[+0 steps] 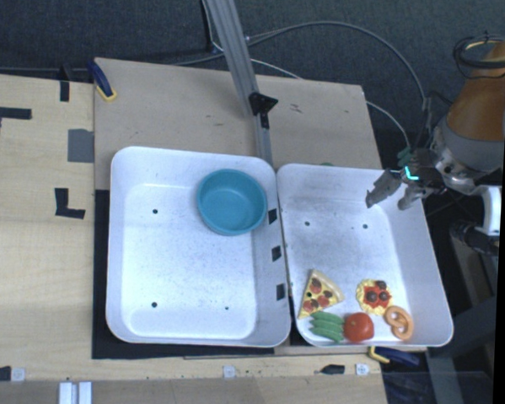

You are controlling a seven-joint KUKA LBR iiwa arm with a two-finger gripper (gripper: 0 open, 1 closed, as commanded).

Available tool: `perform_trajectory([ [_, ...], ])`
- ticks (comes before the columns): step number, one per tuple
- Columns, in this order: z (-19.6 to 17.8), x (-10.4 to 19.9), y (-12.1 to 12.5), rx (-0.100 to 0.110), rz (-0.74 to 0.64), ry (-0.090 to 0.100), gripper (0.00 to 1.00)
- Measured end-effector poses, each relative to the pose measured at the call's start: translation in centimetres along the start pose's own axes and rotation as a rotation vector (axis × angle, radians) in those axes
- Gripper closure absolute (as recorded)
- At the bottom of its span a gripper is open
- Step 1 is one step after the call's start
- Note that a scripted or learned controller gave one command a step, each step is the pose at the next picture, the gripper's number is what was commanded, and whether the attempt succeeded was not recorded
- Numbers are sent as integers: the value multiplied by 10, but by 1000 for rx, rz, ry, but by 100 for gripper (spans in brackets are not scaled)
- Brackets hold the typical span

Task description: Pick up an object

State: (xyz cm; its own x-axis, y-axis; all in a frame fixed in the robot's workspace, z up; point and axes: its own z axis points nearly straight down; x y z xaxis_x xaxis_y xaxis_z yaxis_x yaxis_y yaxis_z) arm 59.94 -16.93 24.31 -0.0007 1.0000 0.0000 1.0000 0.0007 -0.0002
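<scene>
The tabletop [325, 104] carries two shallow white bins side by side. The left bin [145, 310] holds a blue bowl [231, 202], which sits near its far right corner, close to the wall it shares with the right bin [422, 273].

The arm [477, 107] comes in from the right, its orange band above the grey wrist, and ends over the far right corner of the right bin. There the tool [392, 196] hangs with its two dark fingers spread apart and nothing between them.

All the small things lie along the near edge of the right bin, well apart from the tool. A pizza slice [319, 292] lies toward the bin's near left corner. Just right of it sits a round yellow pastry with red dots [373, 294], and a pretzel [398, 321] lies beside that. A red tomato [358, 327] rests against a green vegetable [328, 328], nearest the bin's front wall.
</scene>
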Motion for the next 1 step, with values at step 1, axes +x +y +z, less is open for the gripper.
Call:
perform_trajectory([
  [1, 0, 0, 0, 0, 0, 0, 0],
])
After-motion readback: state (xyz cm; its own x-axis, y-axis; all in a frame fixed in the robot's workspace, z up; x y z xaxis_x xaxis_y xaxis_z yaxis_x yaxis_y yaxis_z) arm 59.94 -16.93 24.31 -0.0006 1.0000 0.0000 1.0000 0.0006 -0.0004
